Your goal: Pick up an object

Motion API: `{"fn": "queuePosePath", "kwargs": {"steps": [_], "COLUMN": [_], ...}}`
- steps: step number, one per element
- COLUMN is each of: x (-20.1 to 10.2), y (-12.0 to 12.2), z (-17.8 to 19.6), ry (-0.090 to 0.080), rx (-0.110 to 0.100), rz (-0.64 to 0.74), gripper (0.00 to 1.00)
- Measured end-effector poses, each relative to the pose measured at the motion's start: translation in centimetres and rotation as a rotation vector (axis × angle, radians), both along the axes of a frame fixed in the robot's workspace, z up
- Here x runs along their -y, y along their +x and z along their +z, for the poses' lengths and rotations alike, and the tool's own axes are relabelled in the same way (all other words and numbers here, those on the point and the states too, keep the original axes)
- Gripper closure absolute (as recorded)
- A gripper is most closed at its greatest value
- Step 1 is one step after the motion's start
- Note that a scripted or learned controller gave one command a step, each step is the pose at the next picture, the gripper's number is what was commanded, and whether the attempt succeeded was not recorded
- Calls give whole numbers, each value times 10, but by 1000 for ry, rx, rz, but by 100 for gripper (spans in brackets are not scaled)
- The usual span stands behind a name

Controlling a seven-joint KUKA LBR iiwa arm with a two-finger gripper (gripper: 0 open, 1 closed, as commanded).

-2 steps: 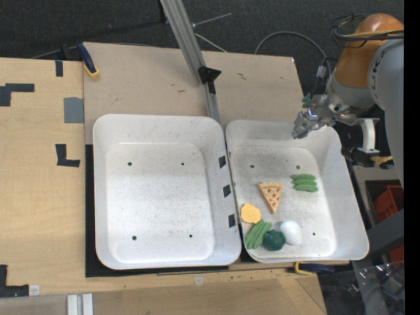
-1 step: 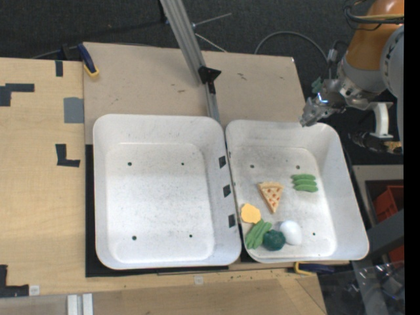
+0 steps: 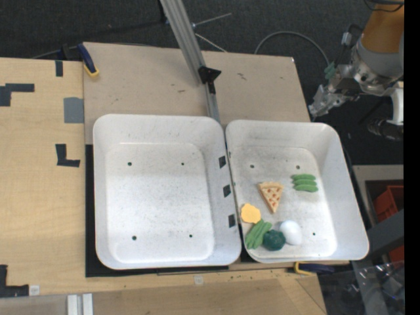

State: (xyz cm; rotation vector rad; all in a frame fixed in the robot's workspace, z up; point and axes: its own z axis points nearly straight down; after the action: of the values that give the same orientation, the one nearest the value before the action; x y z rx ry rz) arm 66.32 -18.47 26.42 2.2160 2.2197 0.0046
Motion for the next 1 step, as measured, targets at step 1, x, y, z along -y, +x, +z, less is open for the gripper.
{"fn": "queuePosePath", "kwargs": {"steps": [1], "x": [-55], "y": [-9], "z": [6], "ry": [3], "rx": [-6], "rz": [5], "gripper": [100]}}
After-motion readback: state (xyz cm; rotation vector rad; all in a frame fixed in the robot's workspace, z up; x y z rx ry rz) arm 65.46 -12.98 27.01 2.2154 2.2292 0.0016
